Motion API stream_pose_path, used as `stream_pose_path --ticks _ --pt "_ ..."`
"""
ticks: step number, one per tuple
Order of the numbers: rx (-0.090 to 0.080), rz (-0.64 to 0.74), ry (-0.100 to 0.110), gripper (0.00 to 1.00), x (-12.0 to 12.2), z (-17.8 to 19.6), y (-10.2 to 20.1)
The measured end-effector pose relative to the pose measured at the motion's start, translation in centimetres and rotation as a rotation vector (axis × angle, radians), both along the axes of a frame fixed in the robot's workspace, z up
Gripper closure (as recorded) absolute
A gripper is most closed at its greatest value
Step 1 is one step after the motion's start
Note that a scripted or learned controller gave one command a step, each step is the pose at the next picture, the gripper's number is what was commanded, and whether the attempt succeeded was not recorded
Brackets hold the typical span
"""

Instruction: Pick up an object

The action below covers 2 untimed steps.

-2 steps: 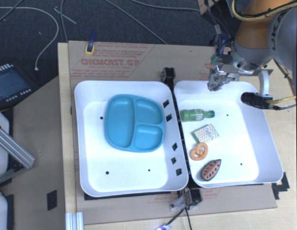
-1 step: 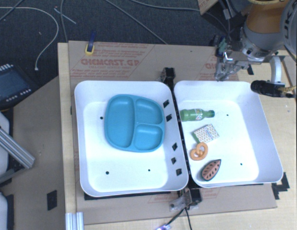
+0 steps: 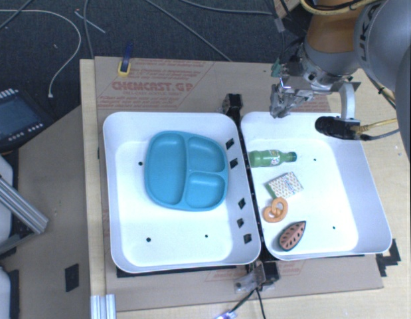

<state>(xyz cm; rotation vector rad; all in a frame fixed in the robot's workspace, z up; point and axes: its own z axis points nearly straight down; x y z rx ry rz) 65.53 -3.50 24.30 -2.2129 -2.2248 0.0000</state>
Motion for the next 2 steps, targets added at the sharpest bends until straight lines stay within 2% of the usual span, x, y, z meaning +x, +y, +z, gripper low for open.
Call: stream_pose_path --ticks 1,2 --pt "-0.001 -0.001 0.000 1.00 -0.7 0.1 5.4" --pt "0.000 0.001 -0.005 1.00 0.2 0.3 10.8"
